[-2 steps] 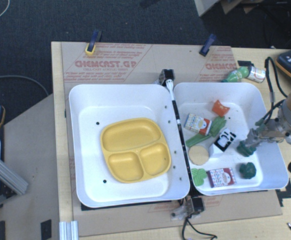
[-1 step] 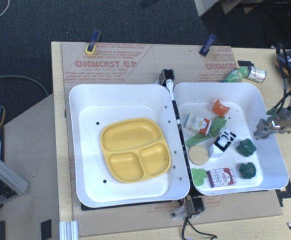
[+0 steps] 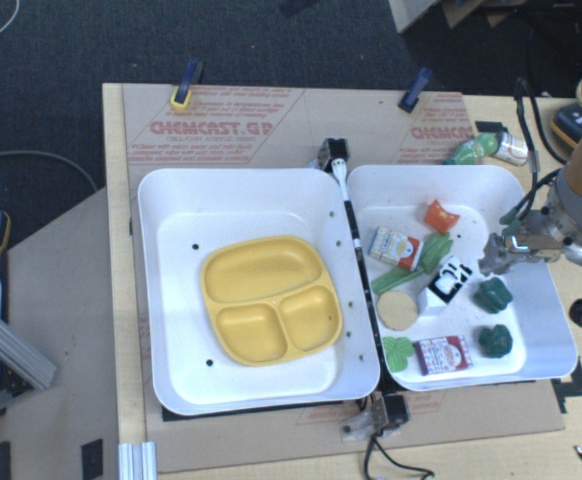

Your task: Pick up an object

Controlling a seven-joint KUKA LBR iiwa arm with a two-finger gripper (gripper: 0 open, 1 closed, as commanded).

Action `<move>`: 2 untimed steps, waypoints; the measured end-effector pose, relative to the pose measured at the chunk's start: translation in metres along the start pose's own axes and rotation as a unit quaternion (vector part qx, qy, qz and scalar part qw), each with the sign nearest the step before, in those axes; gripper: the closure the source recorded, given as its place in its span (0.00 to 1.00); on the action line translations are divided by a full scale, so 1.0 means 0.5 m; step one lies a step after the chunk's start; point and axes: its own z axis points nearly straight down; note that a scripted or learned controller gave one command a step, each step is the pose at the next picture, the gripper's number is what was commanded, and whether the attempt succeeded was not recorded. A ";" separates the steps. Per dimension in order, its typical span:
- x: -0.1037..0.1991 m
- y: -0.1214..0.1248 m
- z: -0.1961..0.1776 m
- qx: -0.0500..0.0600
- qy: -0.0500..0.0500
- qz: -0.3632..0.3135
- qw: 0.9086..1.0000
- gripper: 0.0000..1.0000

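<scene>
I hover at the right bin's (image 3: 366,183) right side, my gripper (image 3: 498,258) above the green toy (image 3: 492,294) — jaw width unclear. Toys crowd here — I could nudge a neighbour or grab air.

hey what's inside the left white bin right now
A yellow divided tray lies flat inside the left bin, its three compartments bare. Whatever sits beneath the tray is covered.
</scene>
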 end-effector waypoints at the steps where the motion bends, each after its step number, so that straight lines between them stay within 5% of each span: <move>1: 0.108 0.015 0.028 0.003 0.001 0.000 1.000 1.00; 2: 0.210 0.032 -0.002 0.000 0.000 -0.001 1.000 1.00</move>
